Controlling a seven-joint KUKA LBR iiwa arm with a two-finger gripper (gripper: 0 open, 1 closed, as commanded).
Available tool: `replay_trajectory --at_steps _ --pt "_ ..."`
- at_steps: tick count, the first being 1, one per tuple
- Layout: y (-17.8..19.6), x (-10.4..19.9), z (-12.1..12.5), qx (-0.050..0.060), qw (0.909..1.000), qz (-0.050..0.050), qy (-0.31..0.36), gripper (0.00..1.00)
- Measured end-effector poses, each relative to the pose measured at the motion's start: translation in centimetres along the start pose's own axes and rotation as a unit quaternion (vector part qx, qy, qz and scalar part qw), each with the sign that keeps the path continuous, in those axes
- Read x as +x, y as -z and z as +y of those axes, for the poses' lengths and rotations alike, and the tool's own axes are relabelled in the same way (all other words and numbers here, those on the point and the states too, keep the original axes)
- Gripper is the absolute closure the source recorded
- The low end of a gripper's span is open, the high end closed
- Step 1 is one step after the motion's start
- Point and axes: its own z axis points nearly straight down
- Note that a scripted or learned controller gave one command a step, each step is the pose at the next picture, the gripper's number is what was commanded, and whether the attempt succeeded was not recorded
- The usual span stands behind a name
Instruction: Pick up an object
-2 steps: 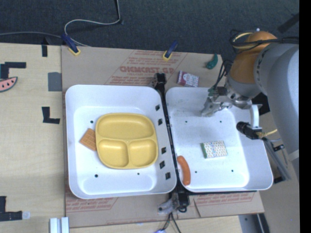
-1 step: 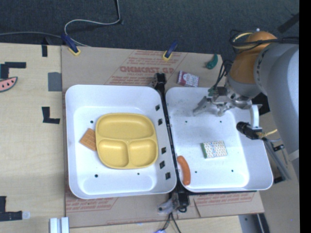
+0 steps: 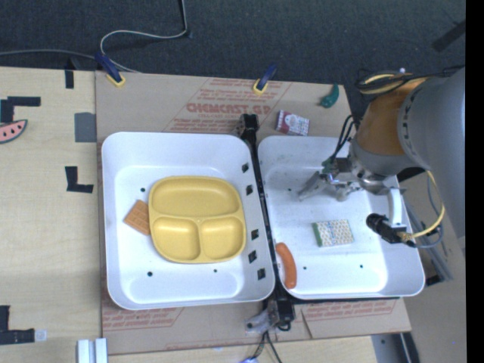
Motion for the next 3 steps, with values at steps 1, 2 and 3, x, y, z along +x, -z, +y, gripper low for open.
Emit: replay_trajectory --at_steps 1,2,3 --pt "0.98 -0.05 0.05 -0.001 1.0000 -0.001 0.000 1.00" --pt "0.96 -0.04 0.04 -0.001 1.0000 -0.001 0.000 0.00" --pt "1.89 0.01 0.04 0.000 1.0000 0.000 0.000 1.00"
